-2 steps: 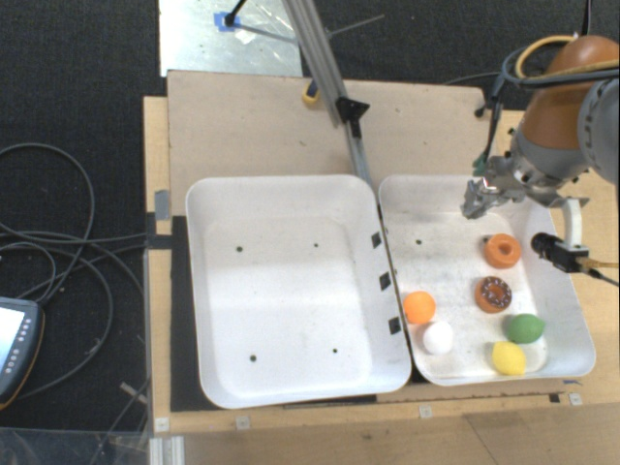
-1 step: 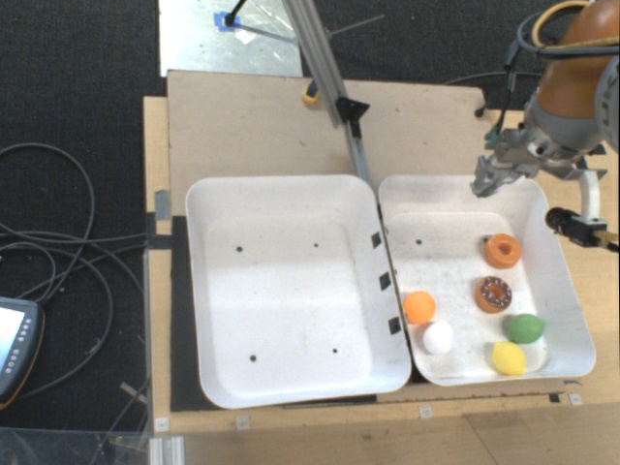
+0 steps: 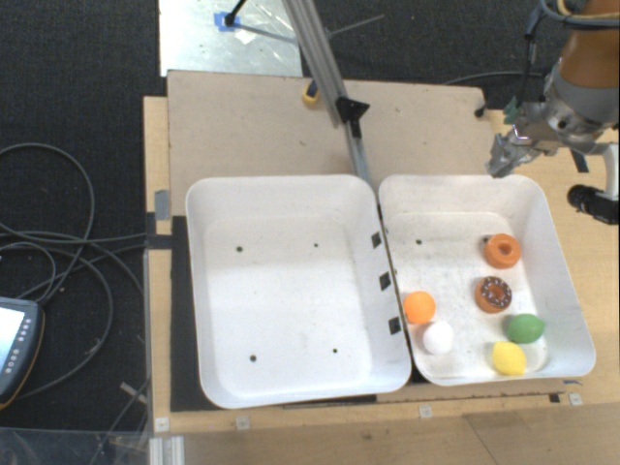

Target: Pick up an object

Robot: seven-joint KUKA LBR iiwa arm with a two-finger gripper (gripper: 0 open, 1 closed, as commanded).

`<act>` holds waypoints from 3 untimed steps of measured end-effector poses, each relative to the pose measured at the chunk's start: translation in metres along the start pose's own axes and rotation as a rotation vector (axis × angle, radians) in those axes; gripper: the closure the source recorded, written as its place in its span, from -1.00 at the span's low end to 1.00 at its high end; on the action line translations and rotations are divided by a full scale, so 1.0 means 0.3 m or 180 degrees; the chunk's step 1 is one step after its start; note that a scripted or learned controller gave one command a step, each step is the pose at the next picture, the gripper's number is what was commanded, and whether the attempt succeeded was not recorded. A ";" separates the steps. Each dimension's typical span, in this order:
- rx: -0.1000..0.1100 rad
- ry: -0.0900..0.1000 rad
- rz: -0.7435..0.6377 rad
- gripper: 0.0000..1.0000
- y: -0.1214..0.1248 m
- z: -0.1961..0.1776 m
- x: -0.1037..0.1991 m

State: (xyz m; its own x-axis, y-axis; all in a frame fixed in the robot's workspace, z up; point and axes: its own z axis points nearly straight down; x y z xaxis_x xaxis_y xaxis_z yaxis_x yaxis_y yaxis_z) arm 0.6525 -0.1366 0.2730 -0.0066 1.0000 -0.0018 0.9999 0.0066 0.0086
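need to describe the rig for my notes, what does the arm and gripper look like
The arm has an orange band above a grey metallic wrist, with dark cables looping around it. The gripper is a small grey metal piece at its tip.

Bright, even overhead light washes the two white bins nearly featureless, with mild glare on the left floor. Shadows are soft and short. Focus is fairly sharp, slightly grainy; the arm looks faintly blurred.

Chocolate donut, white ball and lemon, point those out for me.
chocolate donut [image 3: 493,294]: camera view, on its frosted ring.
white ball [image 3: 438,337]: camera view, on its top.
lemon [image 3: 509,357]: camera view, on its yellow middle.
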 end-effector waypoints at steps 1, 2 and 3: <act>0.0020 0.0009 -0.0011 1.00 -0.041 -0.015 0.164; 0.0033 0.0012 -0.0010 1.00 -0.124 0.037 0.331; 0.0026 0.0014 -0.0014 1.00 -0.187 0.018 0.498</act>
State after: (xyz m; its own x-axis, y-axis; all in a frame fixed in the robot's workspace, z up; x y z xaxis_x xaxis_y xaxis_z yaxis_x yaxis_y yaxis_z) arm 0.5955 0.0122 0.2669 -0.0108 0.9999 0.0026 0.9999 0.0108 0.0004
